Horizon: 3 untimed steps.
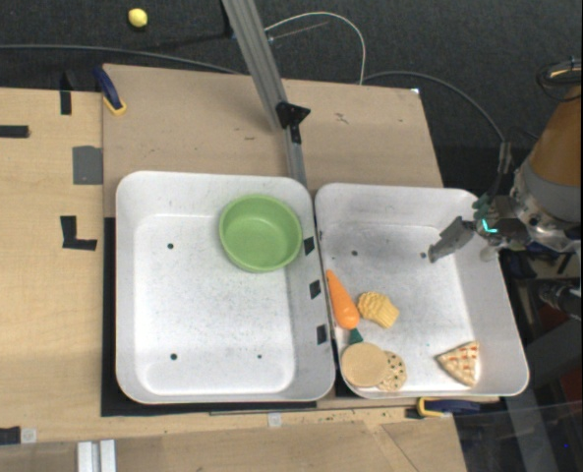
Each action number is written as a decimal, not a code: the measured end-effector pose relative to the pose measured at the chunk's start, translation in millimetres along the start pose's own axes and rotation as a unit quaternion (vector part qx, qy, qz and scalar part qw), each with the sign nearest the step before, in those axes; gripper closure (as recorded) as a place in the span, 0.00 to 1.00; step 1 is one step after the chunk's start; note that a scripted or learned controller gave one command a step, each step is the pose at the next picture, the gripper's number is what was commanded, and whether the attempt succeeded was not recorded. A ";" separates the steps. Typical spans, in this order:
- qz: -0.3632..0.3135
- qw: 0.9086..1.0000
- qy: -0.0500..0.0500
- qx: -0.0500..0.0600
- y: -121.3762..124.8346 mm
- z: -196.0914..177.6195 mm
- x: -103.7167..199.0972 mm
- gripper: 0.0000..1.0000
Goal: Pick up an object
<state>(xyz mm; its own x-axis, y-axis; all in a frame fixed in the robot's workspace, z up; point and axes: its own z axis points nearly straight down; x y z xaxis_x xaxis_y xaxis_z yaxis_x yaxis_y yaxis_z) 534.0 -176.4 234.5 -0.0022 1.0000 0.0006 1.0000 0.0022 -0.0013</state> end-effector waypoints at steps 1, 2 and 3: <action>0.000 1.000 0.000 0.002 5.0 46.1 -2.9 0.00; 0.001 1.000 0.000 0.004 1.1 109.9 -6.3 0.00; 0.000 1.000 -0.001 0.000 1.4 146.0 -6.2 0.00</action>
<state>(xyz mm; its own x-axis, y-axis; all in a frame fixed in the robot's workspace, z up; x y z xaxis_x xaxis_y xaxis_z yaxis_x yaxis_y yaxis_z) 535.2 -182.5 88.5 -0.0013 1.0000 -0.0016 1.0000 0.0013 -0.0005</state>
